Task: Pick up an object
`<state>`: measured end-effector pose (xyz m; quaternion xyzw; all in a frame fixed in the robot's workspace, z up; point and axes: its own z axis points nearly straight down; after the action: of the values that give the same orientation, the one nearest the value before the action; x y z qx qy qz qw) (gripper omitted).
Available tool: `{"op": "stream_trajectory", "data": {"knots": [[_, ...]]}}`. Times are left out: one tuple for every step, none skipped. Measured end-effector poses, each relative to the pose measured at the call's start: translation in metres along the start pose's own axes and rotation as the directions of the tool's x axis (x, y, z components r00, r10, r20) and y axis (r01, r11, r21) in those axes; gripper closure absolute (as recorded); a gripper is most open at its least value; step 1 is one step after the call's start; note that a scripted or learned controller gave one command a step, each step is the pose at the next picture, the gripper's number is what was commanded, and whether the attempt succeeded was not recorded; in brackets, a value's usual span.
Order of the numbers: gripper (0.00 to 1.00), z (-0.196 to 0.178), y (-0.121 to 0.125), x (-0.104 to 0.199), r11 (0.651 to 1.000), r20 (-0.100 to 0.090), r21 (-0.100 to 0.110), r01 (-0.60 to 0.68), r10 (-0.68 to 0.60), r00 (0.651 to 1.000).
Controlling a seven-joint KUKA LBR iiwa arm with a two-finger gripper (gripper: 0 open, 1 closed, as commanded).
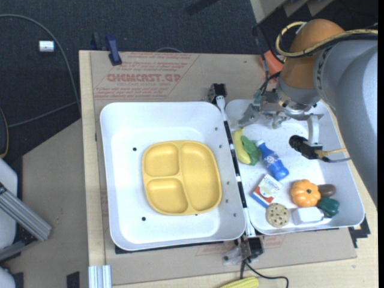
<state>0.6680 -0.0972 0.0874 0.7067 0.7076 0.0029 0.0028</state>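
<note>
The right bin (354, 203) holds several small items. A yellow-green corn-like piece (243, 149) lies by its left wall, with a blue bottle (273, 162) beside it. Nearer the front are a red and white carton (264, 192), a round cookie (277, 215), an orange pumpkin (303, 192), a dark green and brown piece (327, 200) and a white block (309, 216). My gripper (277, 116) hangs low over the far end of this bin, just beyond the corn-like piece and the bottle. I see nothing held in it.
The left bin (120, 137) carries a yellow divided plate (180, 177) at its middle. A cardboard sheet (144, 74) lies under both bins. A black part with a cable (305, 147) juts from the arm over the right bin's far right.
</note>
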Motion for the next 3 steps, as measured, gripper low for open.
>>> {"op": "stream_trajectory", "data": {"knots": [[0.0, -0.001, -0.074, -0.008, 1.0, 0.0, 0.002, -0.002, 0.002, 1.0], [0.0, 0.0, -0.063, -0.085, 1.0, 0.004, 0.004, -0.002, 0.002, 1.0], [1.0, -0.011, -0.062, -0.083, 1.0, 0.002, -0.001, -0.002, 0.002, 1.0]]}}
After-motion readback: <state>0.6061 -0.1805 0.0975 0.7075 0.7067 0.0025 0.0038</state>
